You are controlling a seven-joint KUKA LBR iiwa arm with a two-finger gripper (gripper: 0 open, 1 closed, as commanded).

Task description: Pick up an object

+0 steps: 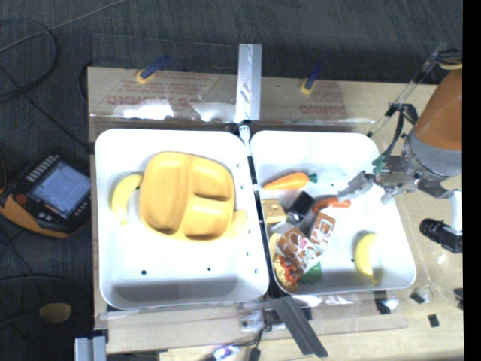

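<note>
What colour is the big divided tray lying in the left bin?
Yellow all over: the divided tray shows plainly in the camera view.

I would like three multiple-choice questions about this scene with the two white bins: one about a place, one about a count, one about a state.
1. In which bin does the carrot lie?
A. left bin
B. right bin
C. on the bench outside the bins

2. How many bananas lie in the two bins together?
A. one
B. two
C. four

3. How does the large yellow tray in the left bin lie?
A. flat on the bin floor
B. standing on its edge
C. hanging outside the bin

Answers: 1 B, it lies near the divider in the right bin. 2 B, one banana beside the tray, another at the right bin's near corner. 3 A, its compartments face up.
</note>
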